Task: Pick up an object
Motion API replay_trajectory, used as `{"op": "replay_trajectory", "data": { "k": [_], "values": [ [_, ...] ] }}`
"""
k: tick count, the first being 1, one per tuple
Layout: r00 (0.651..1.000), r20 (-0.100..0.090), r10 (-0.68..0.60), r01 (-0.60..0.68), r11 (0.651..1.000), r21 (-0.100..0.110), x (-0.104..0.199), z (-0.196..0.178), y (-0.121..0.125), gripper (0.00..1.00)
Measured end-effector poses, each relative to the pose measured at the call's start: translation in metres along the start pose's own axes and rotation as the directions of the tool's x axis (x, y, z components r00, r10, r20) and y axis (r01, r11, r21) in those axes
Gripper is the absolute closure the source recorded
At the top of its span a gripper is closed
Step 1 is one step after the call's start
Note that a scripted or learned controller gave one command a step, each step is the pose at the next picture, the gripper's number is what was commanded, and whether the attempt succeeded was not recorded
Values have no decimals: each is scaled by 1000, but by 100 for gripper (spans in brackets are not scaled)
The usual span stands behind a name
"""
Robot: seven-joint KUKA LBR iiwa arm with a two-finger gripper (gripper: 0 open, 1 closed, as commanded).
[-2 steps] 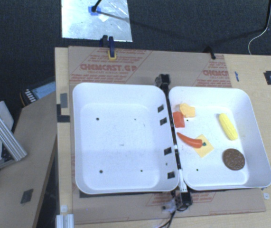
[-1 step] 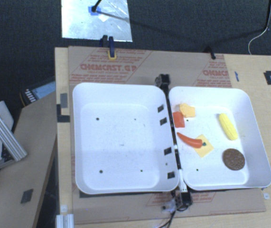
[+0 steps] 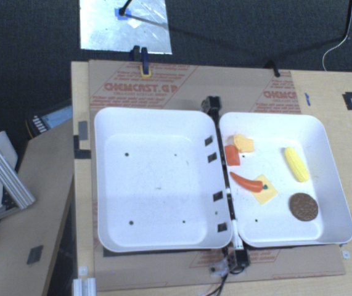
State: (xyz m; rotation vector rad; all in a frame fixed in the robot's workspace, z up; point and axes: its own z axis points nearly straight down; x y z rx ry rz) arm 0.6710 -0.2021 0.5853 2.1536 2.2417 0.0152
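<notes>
Where bins meet, chilli [image 3: 248, 181], maybe cheese [image 3: 265, 193]

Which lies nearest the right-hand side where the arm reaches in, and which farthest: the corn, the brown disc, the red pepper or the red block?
1. Corn and brown disc, both towards the right wall of the right bin; too close to call.
2. Red pepper, mid-bin, lying partly on a yellow slice.
3. Red block, by that bin's left wall.

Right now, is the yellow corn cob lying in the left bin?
No, the corn cob lies in the right bin, near the brown disc.
</notes>
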Motion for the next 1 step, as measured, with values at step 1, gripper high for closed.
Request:
{"op": "replay_trajectory", "data": {
  "k": [1],
  "values": [
    [1000, 2, -4, 4, 1000, -4, 0, -12, 0, 100]
  ]
}}
